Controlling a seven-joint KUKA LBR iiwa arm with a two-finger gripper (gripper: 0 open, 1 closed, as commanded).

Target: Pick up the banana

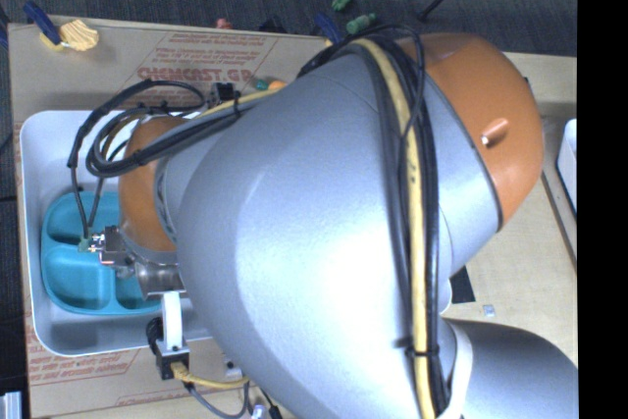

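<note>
Arm hides most of the left bin (teal tray inside), so banana and fingers' state I cannot tell; probably soft, best gripped mid-body.

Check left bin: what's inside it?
Inside the white bin a blue tray-like object is visible. The arm covers the rest of the bin, so whatever else lies there is hidden.

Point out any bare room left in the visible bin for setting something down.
Little: a bare strip of the white bin along its far-left wall, above the blue tray, and a sliver along the near rim. The arm crowds everything rightward.
</note>
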